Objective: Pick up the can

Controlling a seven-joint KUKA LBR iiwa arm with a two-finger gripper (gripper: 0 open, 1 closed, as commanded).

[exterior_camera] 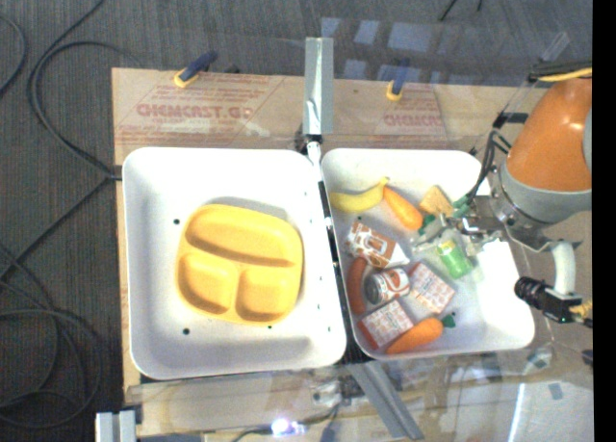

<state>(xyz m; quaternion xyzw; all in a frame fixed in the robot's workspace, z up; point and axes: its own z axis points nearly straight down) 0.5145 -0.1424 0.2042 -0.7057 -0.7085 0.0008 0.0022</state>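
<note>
Can found lying on its side in the right bin, near the middle, wedged among clutter: red-and-white packet just above, checkered packet touching on the right, another checkered packet and carrot below. Not lifted; no contact with the gripper.

Gripper positioned above and to the right of the can, low over a green item and near a second carrot and a banana. Spread of the jaws not discernible (hidden among wrist hardware and clutter); nothing confirmed in grasp.

Yellow divided tray sits alone in the left bin, well apart.

Judged: approach offset from target; crowding on all sides likely to hinder a clean closure.
</note>
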